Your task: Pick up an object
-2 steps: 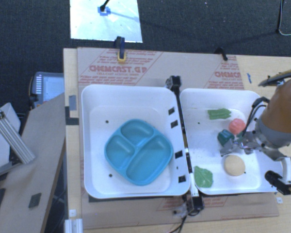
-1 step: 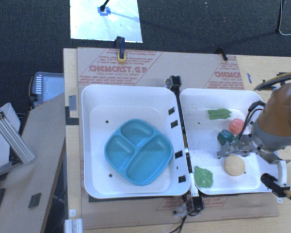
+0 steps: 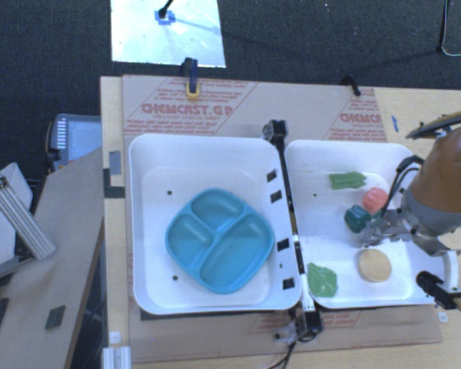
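Note:
The right bin point(image 3: 323, 160) holds a green strip point(image 3: 346, 180) at the back, a pink-red ball point(image 3: 375, 199), a dark teal piece point(image 3: 356, 219), a tan round piece point(image 3: 374, 265) and a green leafy piece point(image 3: 321, 280) at the front left. My gripper point(image 3: 378, 235) hangs low in the right bin, between the teal piece and the tan piece, just right of the teal one. The wrist hides its fingers.
The left bin point(image 3: 154, 160) holds a blue divided plate point(image 3: 218, 239). A black clip strip point(image 3: 283, 206) runs between the two bins. The grey arm with its orange band point(image 3: 449, 183) covers the right bin's right side.

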